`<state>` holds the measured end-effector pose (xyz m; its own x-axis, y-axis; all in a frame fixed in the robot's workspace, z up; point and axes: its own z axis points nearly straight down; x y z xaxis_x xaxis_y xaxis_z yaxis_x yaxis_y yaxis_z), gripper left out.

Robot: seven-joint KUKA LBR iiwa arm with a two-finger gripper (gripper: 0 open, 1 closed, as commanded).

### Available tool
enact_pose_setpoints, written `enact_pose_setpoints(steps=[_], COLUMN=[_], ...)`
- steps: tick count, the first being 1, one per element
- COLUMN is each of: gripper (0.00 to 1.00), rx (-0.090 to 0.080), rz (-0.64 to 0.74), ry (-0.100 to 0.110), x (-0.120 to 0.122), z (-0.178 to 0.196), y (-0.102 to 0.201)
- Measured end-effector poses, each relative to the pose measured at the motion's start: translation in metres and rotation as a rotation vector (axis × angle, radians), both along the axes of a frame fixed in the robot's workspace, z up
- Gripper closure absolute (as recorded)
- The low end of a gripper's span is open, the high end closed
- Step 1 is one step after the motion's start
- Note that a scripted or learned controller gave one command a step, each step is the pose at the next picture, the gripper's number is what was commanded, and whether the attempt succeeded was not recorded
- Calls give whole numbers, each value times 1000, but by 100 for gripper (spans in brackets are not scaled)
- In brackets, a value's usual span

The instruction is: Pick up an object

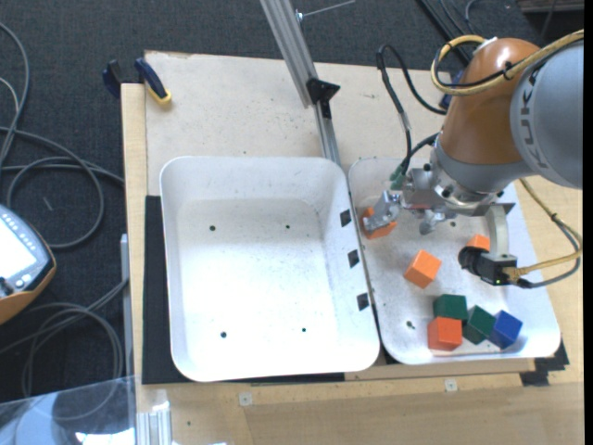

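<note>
The gripper (384,213) is low in the right bin (533,248). I cannot tell how its jaws stand. A small orange block (378,222) sits right at the jaws, tipped, its long side slanting. Below and right of the jaws lie an orange cube (423,268), green blocks (451,306) and a blue block (507,327).

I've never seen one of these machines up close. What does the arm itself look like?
The arm is thick and rounded, grey with a glossy orange band above the wrist and dark lettering on the grey shell. Yellow and black cables loop around it. Its gripper is small, metallic hardware.
</note>
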<state>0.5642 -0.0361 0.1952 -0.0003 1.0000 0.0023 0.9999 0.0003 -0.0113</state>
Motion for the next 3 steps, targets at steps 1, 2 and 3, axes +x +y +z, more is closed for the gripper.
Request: enact_pose_setpoints(steps=[1, 2, 3], gripper=[0, 0, 0], rx=[-3, -4, 1], rz=[-6, 2, 0], ry=[-1, -22, -1], x=[-26, 19, 3], z=[-65, 45, -70], y=[-58, -57, -47])
